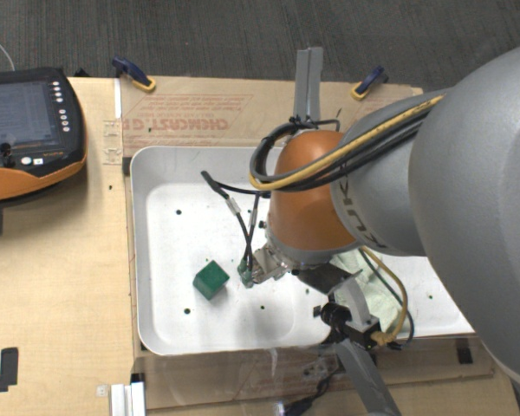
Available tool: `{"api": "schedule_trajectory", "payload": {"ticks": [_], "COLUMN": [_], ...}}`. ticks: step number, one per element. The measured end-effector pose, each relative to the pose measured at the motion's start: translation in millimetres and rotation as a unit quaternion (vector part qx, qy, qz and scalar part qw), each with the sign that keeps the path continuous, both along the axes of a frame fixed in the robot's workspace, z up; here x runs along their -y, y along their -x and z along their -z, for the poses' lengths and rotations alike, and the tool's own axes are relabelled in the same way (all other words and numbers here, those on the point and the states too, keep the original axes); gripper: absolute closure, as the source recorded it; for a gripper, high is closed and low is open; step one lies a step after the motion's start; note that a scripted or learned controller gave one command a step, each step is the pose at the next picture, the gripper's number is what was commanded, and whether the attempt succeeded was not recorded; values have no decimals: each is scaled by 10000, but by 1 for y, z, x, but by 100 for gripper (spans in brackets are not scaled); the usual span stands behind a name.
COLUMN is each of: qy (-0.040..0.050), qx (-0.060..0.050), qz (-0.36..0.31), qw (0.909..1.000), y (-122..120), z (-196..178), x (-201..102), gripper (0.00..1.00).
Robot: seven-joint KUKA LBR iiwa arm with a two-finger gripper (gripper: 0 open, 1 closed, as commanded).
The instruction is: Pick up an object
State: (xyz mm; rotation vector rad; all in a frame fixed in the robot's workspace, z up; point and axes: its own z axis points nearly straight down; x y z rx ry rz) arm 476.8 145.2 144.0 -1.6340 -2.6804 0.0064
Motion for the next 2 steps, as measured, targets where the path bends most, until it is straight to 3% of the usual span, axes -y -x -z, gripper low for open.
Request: {"api": "schedule_trajectory", "payload": {"ticks": [1,2], "qy": [-4,-6], "qx": [10,3], "qz": [-1062,-1920], "qw": [9943,9814], "y": [-1,-1], "z": [-12,-2], "x": [-34,-47], "gripper": [100,100]}}
